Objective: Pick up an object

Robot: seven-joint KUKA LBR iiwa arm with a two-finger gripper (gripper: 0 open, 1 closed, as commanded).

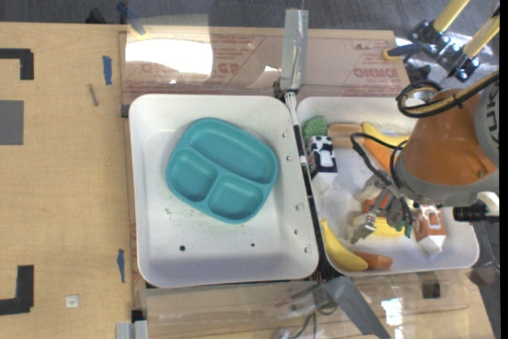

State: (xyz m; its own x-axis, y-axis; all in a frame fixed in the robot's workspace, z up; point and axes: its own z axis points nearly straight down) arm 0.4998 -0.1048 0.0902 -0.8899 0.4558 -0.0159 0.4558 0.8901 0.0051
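**Gripper low in the crowded right bin**

While the left bin carries a teal divided plate near its middle, the right bin is full of small things. The arm comes in from the right and covers much of this bin with its orange band. Its gripper is low over the near part of the right bin, pointing down toward the near left area.

Whether the fingers are wide or narrow I cannot tell, because the wrist, the cables and the objects below them mix together. I also cannot tell if something is between them.

Just beside the gripper, on its right, lies a yellow object, partly under the tool. A banana lies along the near left corner of the right bin, and an orange-red sausage-like piece touches its end at the near edge. Near the right edge lies a small orange and white carton.

At the far left corner of the same bin there is a green object, and next to it a black and white box against the wall between the bins. A tan sausage-like piece and a second yellow banana lie along the far edge, partly hidden by the arm.
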